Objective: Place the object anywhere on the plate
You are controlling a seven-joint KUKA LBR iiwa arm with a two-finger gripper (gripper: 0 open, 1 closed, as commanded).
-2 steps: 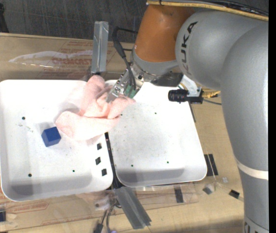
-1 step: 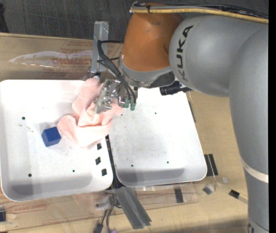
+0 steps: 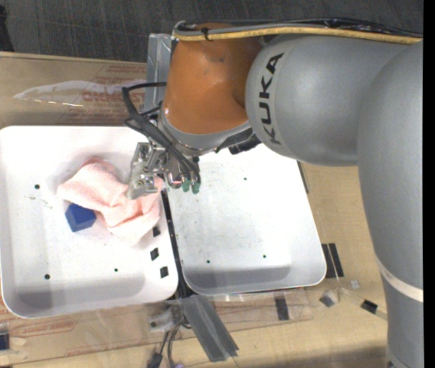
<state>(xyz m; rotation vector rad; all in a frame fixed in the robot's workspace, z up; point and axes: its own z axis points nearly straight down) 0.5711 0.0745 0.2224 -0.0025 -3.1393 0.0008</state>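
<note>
Hovering mid-frame, gripper (image 3: 147, 176) touches the pink cloth's (image 3: 109, 198) right edge in the left bin (image 3: 18, 282); finger state unclear. Blue block (image 3: 80, 218) lies beside the cloth. Advice: confirm a firm pinch before lifting.

Left bin (image 3: 18, 274): pink cloth (image 3: 114, 198), crumpled, with a blue block (image 3: 80, 218) touching its lower left edge. Gripper (image 3: 147, 181) at the cloth's right end, near the divide between bins. Right bin (image 3: 279, 251): bare white floor, speckled.

Robotics lab bench, KUKA arm (image 3: 317, 90) stood over two white bins (image 3: 18, 282), cardboard underlay (image 3: 49, 90), taped edges
</note>
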